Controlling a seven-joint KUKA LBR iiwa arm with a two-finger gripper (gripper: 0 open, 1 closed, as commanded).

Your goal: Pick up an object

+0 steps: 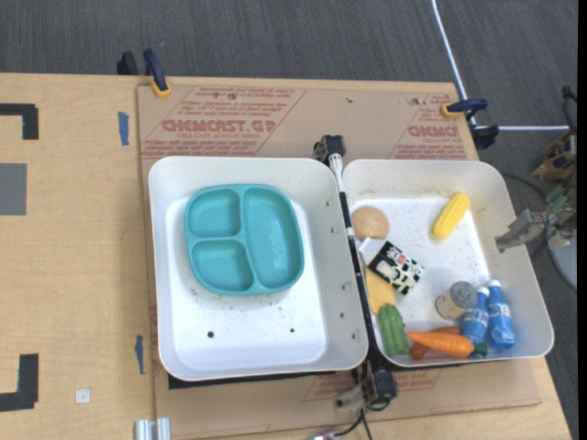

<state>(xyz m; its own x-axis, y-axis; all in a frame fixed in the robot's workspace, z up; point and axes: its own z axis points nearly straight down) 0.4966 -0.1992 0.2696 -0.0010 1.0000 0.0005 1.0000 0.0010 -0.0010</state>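
Observation:
The right bin [514,200] holds several small objects. A yellow corn cob [450,215] lies near its far side, with a tan round piece [371,222] to its left. A black-and-white box [396,268] rests on a yellow piece [379,291]. Along the near wall lie a green pickle [393,328], an orange carrot [442,342], a grey can [459,298] and two blue bottles [488,315]. My gripper [515,234] hangs at the bin's right rim, just in from the frame's right edge, apart from every object and with nothing seen in it.
The left bin [174,273] bears a teal divided plate [245,240]. Both bins sit on a brown cardboard sheet [229,122] held by clamps [158,73] at the far corners. A white cable [445,35] crosses the floor at the back right.

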